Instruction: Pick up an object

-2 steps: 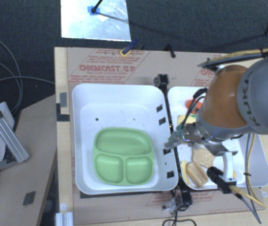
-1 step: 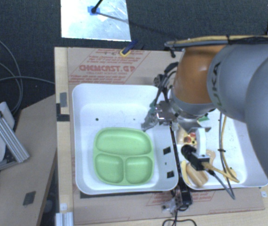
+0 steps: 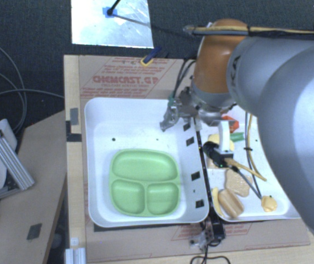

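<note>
- The gripper (image 3: 167,122) hangs over the far right corner of the left bin (image 3: 99,147), close to the wall it shares with the right bin (image 3: 250,214).
- From this angle it cannot be told whether the gripper is parted or closed. Nothing can be seen held in it.
- The grey arm (image 3: 281,92) reaches in from the right, and its orange band (image 3: 217,59) sits just above the wrist.
- The green divided plate (image 3: 145,181) is the only object in the left bin. It lies flat in the near half, apart from the gripper.
- The plate is pale green plastic, a rounded rectangle with a raised rim. It has one wide compartment on the far side and two smaller ones side by side on the near side.
- A small dark speck (image 3: 113,140) marks the bin floor beyond the plate's far left corner.
- In the right bin, two tan bread-like pieces (image 3: 237,185) lie near the front, one just behind the other. A small pale yellow piece (image 3: 269,204) rests to their right.
- A red and green piece (image 3: 231,124) shows farther back in that bin, partly hidden by the arm.
- Black square patches (image 3: 194,176) run along the wall between the bins.
- Both bins stand on a cardboard sheet (image 3: 124,78) printed with red lettering.
- A shiny silver sheet (image 3: 112,15) lies on the dark surface beyond the cardboard.
</note>
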Robot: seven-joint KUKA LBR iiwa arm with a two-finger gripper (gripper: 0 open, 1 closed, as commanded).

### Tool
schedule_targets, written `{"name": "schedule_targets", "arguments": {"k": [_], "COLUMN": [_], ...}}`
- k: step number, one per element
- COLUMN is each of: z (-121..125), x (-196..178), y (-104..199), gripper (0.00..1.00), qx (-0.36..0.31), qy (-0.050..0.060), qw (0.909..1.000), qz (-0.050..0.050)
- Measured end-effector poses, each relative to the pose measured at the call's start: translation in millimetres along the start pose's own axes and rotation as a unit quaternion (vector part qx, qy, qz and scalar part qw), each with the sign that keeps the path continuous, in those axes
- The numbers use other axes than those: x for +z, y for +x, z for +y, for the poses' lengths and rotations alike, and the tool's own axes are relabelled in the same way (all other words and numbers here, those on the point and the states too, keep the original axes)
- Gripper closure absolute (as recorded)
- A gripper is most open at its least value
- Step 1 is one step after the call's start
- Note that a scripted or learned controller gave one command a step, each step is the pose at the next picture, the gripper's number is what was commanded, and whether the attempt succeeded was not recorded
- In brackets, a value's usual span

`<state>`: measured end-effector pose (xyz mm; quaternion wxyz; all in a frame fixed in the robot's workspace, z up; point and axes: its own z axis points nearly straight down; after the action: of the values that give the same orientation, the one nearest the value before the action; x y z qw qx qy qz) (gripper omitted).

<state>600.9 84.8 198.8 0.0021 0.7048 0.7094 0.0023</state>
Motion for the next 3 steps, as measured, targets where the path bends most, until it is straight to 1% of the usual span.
{"name": "schedule_targets", "arguments": {"k": [1,2,3], "z": [-107,-112,-112], "x": [115,-69,-71], "y": [65,129,125], "gripper": [0.0,0.0,1.0], "qx": [0.002,-0.003,-0.002], "qy": [-0.009,-0.004,0.002], "qw": [1.0,1.0,1.0], "qz": [0.0,0.004,0.001]}}
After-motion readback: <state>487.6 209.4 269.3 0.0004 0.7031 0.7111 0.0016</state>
